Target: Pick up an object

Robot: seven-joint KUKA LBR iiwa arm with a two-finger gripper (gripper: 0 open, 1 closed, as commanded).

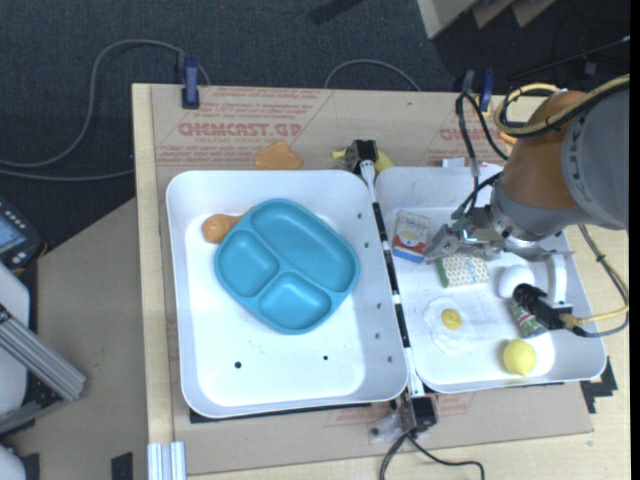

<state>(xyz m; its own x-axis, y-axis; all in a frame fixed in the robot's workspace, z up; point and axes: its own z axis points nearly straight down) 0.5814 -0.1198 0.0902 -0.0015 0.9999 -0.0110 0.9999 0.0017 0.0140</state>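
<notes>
My gripper (452,242) hangs low over the right bin (575,368), just right of a small white, red and blue box (409,236). A speckled green and white pad (464,269) lies right under it. Closer to the front lie a toy fried egg (448,321), a yellow lemon (520,357), a dark green bottle (531,308) and a white rounded piece (510,274). The grey arm with its orange band (540,168) covers the bin's back right part.
The left bin (290,378) holds a blue divided plate (286,265) and an orange lump (216,228) beside the plate's left edge. An orange item (277,155) and a yellow-black clamp (361,153) sit on the board behind the bins. Cables run at the back right.
</notes>
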